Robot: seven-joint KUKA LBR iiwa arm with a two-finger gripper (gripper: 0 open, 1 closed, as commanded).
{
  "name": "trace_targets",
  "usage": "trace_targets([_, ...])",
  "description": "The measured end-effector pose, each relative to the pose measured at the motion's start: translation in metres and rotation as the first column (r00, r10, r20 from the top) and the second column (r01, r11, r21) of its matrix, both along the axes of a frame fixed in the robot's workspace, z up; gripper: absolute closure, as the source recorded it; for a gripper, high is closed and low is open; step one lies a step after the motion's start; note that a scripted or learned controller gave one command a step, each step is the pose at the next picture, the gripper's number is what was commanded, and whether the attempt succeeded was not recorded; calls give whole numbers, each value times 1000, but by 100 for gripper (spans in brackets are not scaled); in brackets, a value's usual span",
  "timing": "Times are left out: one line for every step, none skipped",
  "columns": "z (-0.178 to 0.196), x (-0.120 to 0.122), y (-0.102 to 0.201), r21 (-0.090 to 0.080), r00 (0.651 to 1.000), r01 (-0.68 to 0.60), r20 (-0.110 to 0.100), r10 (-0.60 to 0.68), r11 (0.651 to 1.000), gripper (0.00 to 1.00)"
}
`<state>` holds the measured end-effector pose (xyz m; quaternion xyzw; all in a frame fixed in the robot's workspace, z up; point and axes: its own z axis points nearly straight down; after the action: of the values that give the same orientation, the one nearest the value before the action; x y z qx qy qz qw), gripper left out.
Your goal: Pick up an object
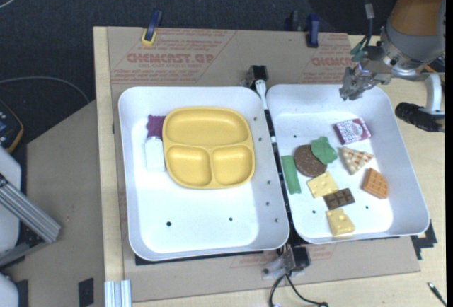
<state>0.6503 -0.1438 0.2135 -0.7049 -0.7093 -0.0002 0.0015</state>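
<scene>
The right bin (pixel 400 178) holds several small toy foods: a pink packet (pixel 352 130), a pizza slice (pixel 355 158), a waffle (pixel 374 184), a brown cookie (pixel 308 160) with a green piece (pixel 324 150) on it, a green stick (pixel 290 174), a yellow cheese block (pixel 322 184), a chocolate bar (pixel 338 197) and a second cheese piece (pixel 340 221). My gripper (pixel 352 90) hangs over the bin's far edge, above and apart from the pink packet, with nothing visibly between its fingers.
The left bin (pixel 141 213) carries a yellow divided tray (pixel 209 146), with a purple item (pixel 155 124) and a white bottle (pixel 153 153) at its left. Clamps (pixel 150 28) hold the cardboard sheet at the back. Bare bin floor lies near the gripper.
</scene>
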Motion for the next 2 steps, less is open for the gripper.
trace_targets([6, 6, 64, 0, 1000, -1, 1, 1, 1000, 100])
trace_targets([2, 6, 127, 0, 1000, -1, -1, 1, 1000, 100])
